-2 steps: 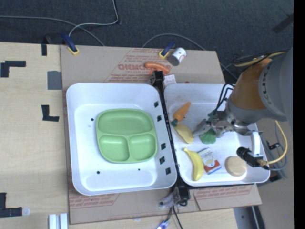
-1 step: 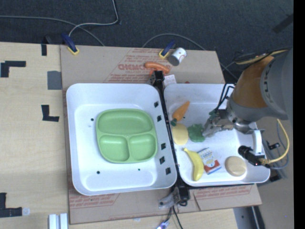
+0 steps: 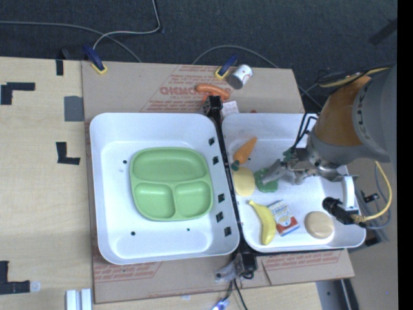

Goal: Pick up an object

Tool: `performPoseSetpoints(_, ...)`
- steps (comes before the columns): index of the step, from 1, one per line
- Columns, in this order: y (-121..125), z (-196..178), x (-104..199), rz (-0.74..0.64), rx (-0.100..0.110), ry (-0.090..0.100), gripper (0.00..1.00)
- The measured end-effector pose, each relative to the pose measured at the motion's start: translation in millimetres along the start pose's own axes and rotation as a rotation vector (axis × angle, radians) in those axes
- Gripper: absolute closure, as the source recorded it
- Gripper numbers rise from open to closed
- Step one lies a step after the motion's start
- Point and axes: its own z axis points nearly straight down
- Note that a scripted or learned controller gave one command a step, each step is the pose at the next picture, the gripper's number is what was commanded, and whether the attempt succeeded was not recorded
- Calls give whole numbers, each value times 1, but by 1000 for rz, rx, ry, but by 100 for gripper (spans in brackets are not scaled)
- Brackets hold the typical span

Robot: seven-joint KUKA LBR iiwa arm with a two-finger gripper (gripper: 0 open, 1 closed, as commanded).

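Right bin (image 3: pixel 335 241), near edge: a yellow banana (image 3: pixel 262 221) lying lengthwise, a small red-and-white carton (image 3: pixel 283 217) just beside it on the right, and a round tan bun-like piece (image 3: pixel 319 225) further right, apart from the carton. Left bin (image 3: pixel 110 192), centre: a green three-compartment plate (image 3: pixel 171 183), lying flat. Right bin, middle: a pale yellow rounded object (image 3: pixel 244 183) against the left wall; just right of it a small green object (image 3: pixel 266 185), with the gripper (image 3: pixel 270 173) low over it, touching or nearly so. Finger opening cannot be told, and no item is seen clasped. Behind these, an orange carrot (image 3: pixel 244 150) lies tilted toward the far left corner. The grey arm with orange band (image 3: pixel 342 118) enters from the right. Far, beyond the bins: brown cardboard (image 3: pixel 155 92) and dark carpet (image 3: pixel 226 18).
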Motion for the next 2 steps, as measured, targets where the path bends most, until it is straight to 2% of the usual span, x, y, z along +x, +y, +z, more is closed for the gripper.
performPoseSetpoints(1, 3, 15, 53, 0, -6, -2, 0)
performPoseSetpoints(2, 3, 6, 53, -1, -6, -3, 100)
